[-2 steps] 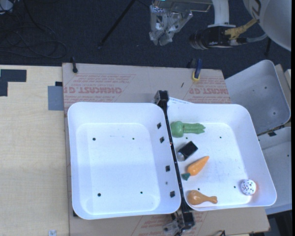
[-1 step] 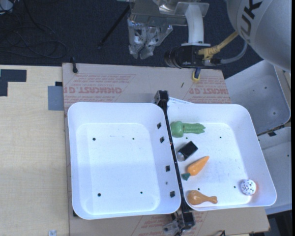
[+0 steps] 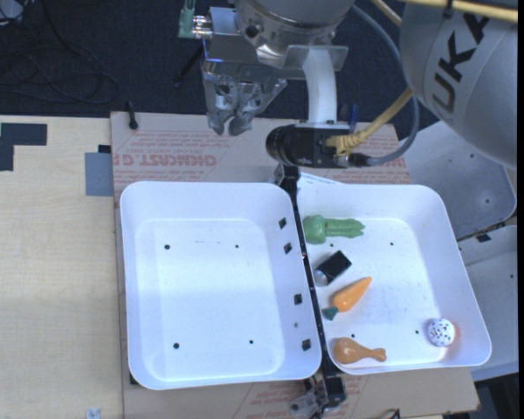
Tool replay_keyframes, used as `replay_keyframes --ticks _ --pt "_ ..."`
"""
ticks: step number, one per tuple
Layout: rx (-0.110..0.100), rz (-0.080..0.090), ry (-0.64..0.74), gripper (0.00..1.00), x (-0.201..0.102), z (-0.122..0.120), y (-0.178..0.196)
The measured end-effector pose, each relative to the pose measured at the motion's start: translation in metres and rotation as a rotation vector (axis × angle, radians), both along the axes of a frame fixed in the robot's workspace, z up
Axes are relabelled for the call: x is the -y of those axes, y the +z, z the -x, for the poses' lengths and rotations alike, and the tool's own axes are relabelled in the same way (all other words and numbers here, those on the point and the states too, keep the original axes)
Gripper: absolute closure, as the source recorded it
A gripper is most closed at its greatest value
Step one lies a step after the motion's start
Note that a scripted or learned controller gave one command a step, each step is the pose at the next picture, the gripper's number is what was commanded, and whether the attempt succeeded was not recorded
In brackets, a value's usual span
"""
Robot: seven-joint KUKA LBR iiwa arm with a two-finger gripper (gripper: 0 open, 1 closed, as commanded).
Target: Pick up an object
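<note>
My gripper [image 3: 236, 125] hangs high above the back edge of the left bin [image 3: 140, 201], fingers close together with nothing between them. The right bin [image 3: 445, 208] holds a green toy [image 3: 332, 229] near the divider, a small black block [image 3: 334, 265], an orange carrot [image 3: 352, 293], a tan pear-shaped piece [image 3: 358, 351] at the front, and a white speckled ball [image 3: 440, 332] in the front right corner.
A brown cardboard sheet [image 3: 170, 155] lies under both bins. A black camera mount with yellow cable [image 3: 310, 145] stands behind the divider between the bins. The light wooden bench [image 3: 44, 269] stretches to the left.
</note>
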State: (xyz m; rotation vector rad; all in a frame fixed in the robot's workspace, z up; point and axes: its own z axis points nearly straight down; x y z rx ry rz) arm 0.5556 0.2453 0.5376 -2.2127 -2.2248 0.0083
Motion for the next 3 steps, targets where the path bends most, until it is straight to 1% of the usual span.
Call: replay_keyframes --ticks 1,2,3 --pt "0.001 0.0 -0.002 1.0 0.002 0.054 0.0" --pt "0.003 0.001 -0.006 1.0 0.001 0.017 -0.001" --pt "0.0 0.001 -0.001 1.0 0.002 0.083 0.0"
